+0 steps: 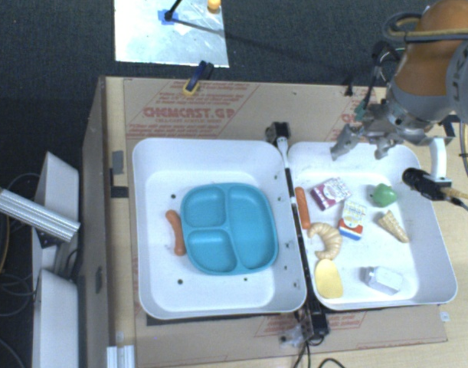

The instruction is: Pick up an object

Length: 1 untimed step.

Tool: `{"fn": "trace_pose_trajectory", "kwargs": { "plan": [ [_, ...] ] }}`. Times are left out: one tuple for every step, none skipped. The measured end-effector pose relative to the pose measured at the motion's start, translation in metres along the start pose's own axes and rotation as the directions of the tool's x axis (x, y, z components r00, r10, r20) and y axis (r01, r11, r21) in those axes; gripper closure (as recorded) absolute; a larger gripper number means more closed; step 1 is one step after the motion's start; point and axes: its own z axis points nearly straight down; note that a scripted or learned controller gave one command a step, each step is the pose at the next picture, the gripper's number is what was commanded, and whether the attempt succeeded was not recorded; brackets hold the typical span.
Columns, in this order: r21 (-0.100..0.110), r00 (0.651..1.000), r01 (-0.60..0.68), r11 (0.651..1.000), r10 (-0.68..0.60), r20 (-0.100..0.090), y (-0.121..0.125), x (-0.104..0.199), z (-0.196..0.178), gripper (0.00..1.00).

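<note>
My gripper (pixel 361 146) hangs over the far edge of the right bin (pixel 440 271), its two fingers spread open with nothing between them. Below it in that bin lie a purple-pink packet (pixel 329 193), a green toy (pixel 384 195), a small white, red and blue box (pixel 353 220), a croissant (pixel 327 238), a cone (pixel 393 225), a yellow piece (pixel 329 279), a grey-white packet (pixel 382 280) and an orange sausage (pixel 302 207) along the left wall. All of them rest apart from the fingers.
The left bin (pixel 153 282) holds a blue divided plate (pixel 228 227) and a second sausage (pixel 176 231) beside it. A black fitting (pixel 423 181) juts over the right bin's far right side. A clamp (pixel 279 133) sits where the bins meet.
</note>
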Motion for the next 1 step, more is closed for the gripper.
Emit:
{"fn": "trace_pose_trajectory", "kwargs": {
  "plan": [
    [0.003,1.0,-0.002,1.0,0.002,0.001,-0.0178,-0.0644,0.0686,0.0]
  ]
}}
